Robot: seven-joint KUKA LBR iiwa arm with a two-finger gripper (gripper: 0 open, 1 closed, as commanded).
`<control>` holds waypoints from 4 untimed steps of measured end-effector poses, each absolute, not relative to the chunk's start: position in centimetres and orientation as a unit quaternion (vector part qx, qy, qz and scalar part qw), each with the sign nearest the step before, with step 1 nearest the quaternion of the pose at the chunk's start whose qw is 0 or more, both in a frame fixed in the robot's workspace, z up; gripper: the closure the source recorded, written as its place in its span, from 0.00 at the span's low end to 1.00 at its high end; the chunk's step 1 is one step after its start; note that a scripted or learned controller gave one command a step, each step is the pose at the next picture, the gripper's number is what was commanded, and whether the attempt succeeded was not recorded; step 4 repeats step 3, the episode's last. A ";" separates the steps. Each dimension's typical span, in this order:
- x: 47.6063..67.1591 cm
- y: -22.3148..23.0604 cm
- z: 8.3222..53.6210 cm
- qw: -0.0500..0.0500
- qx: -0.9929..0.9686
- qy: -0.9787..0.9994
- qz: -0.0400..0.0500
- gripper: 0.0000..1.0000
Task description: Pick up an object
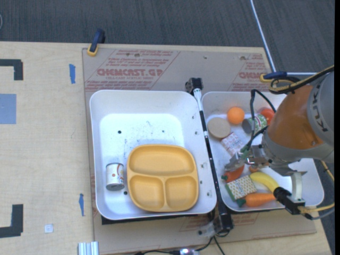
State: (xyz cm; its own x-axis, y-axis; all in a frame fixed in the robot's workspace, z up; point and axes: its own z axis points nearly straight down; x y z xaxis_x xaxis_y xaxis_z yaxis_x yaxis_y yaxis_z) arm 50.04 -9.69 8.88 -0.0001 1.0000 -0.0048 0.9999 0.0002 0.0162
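"CHEMCAST" print marks the board (133,70) beneath both white bins (101,142).

Plastic, board and carpet on the bench

The bins (101,142) look like smooth white plastic, faintly glossy; the yellow tray (162,182) is matt plastic. Under them lies a brown printed board (133,68), paper-faced and dull, on a pale wood-look bench (37,158). The floor (159,9) looks like rough grey carpet. The arm's orange band (295,121) shines smoothly.
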 end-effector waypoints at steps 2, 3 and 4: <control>48.6 -3.7 18.5 0.000 0.707 0.708 0.001 1.00; 52.5 2.3 18.5 0.000 0.707 0.708 0.000 1.00; 52.5 2.3 18.5 0.000 0.707 0.708 0.000 1.00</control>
